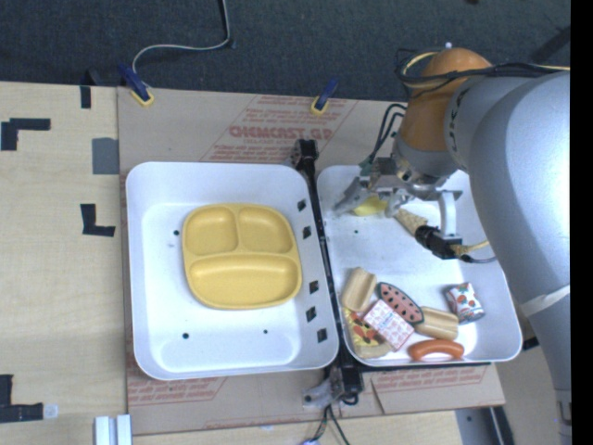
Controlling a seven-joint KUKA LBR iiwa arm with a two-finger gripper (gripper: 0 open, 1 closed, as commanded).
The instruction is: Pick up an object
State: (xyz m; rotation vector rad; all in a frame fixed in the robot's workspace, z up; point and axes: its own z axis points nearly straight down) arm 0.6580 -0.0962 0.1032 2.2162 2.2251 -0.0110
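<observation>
My gripper [372, 196] hangs low over the far end of the right bin [496, 341], open. A small yellow object [370, 208] lies on the bin floor right under it, between the spread fingers. I cannot tell whether the fingers touch it. Near the front of the same bin lies a heap of toy food: a tan bread piece [357, 288], a watermelon slice [400, 301], a red-and-white packet [387, 323], a bread roll [438, 323], a red sausage [435, 349] and a small printed box [463, 301].
The left bin [153, 341] holds a yellow divided plate [243, 256]. A black divider with clips [313, 239] runs between the bins. My grey arm [528, 184] covers the right side of the right bin. The middle of the right bin's floor is bare.
</observation>
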